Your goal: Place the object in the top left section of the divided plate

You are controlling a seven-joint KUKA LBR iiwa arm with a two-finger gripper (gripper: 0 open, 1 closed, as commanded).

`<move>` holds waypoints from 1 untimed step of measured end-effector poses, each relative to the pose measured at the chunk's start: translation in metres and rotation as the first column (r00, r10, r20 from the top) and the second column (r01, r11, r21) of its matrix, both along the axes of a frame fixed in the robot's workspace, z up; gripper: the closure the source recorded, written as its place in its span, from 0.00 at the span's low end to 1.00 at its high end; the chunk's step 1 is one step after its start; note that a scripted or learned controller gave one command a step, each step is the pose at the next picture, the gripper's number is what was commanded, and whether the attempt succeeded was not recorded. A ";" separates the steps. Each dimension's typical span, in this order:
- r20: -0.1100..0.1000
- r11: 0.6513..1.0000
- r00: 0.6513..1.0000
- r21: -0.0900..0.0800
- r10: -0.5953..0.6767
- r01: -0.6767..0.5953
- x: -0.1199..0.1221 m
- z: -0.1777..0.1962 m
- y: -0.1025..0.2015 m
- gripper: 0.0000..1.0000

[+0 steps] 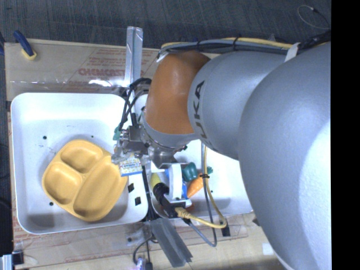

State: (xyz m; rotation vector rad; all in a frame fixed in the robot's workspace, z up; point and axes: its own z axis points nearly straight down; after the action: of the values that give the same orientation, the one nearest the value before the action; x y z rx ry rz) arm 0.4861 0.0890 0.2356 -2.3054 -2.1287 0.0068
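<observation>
Two shallow white bins sit side by side on a bench, seen from above at a slant. The left bin [34,111] holds a yellow divided plate [84,179] in its lower half. The plate is turned at an angle. It has one rounded section at the top, one at the lower left and a larger one at the right.

Just right of the plate, about over the wall between the bins, hangs the gripper [130,157]. The wrist hides its tip, so I cannot tell whether it is wide, narrow or holding anything.

Further right, in the right bin [224,176], a small orange piece [194,189] and a teal piece [189,170] lie close together, partly under the wrist. Either may be the object to place; which one cannot be told. The grey arm [253,122] with its orange band covers most of that bin.

Several risks seem likely:
- Because the plate is turned, the top left section is easy to mistake, and a drop could land in the large right section.
- From this spot, a release could hit the plate's rim or the bin wall.
- A low wrist could push the plate aside.
- The small pieces are crowded, which makes a missed grasp likely.
</observation>
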 end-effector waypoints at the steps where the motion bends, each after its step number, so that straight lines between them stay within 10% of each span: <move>1: -0.002 0.994 0.994 -0.001 0.109 -0.109 0.023 -0.067 0.050 1.00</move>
State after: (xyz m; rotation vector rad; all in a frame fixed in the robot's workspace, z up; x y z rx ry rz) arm 0.5087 0.1391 0.1687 -2.1850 -2.2515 0.0106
